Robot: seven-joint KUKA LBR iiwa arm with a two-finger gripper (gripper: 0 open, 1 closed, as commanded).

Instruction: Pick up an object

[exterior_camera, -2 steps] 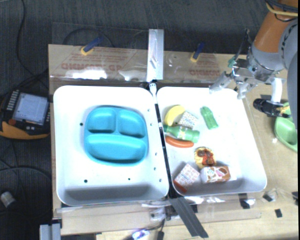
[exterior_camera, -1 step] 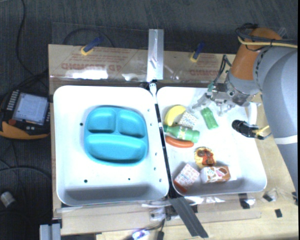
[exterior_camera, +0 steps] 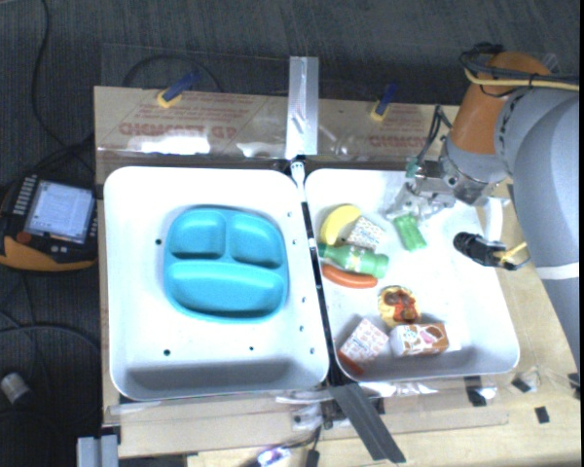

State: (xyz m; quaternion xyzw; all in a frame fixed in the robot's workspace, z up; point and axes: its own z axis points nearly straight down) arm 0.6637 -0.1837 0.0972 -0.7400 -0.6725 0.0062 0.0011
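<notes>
Gripper (exterior_camera: 416,200) low over right bin (exterior_camera: 487,305), upper part; finger spread cannot be made out. Small green object (exterior_camera: 409,232) just below the fingertips, contact unclear. Further left: yellow banana-like piece (exterior_camera: 337,222), patterned packet (exterior_camera: 367,232), green bottle (exterior_camera: 353,258), red sausage (exterior_camera: 348,277). Farther, toward the near rim: pizza-like toy (exterior_camera: 399,305), two small cartons (exterior_camera: 364,341). Beyond, left bin (exterior_camera: 127,290) holds blue divided tray (exterior_camera: 224,261).
</notes>
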